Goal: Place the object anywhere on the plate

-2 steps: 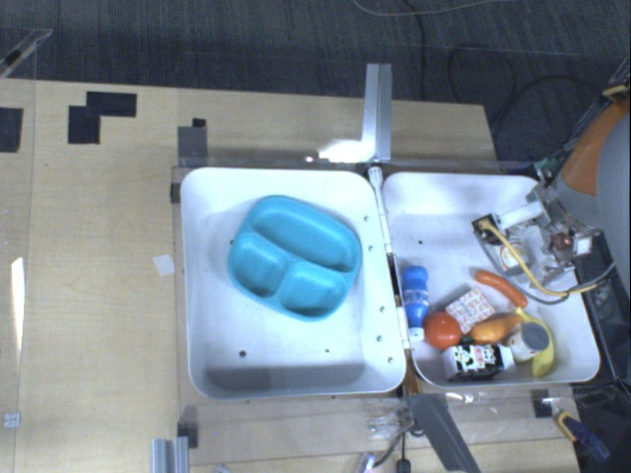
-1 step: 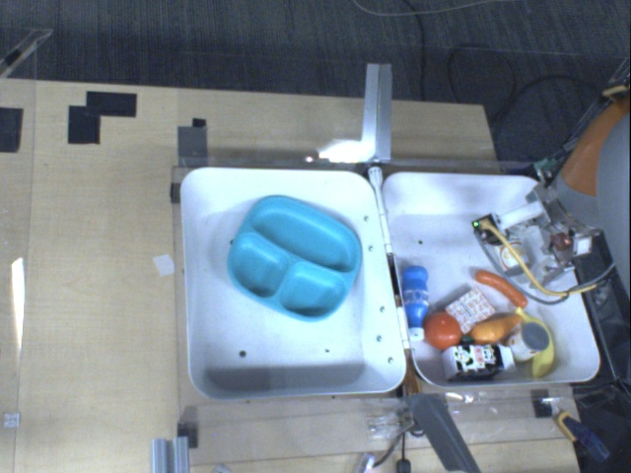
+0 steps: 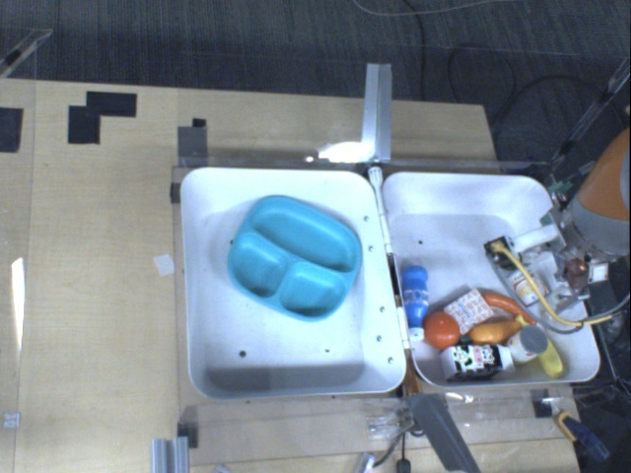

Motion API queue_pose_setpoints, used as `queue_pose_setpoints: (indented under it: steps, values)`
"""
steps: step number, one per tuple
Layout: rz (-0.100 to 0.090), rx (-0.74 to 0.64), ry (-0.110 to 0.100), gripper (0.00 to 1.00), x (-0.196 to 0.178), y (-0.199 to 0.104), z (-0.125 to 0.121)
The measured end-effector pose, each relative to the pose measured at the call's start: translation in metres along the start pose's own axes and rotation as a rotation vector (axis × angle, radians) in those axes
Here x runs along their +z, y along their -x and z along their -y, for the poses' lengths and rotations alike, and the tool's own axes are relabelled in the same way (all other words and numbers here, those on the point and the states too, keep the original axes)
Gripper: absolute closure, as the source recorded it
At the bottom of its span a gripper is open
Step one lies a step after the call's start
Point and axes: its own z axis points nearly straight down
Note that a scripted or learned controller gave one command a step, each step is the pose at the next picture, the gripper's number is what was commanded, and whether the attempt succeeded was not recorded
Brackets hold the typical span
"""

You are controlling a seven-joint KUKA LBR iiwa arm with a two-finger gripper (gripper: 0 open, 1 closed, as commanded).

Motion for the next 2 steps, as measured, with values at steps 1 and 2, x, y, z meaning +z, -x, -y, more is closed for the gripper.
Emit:
queue_pose_setpoints:
  steps: [1, 2]
  values:
    - [-0.007, -0.178, 0.004, 0.0, 0.034, 0.004, 0.0]
    - [-0.001, -0.007, 0.003, 0.0, -0.103, -0.082, -0.017]
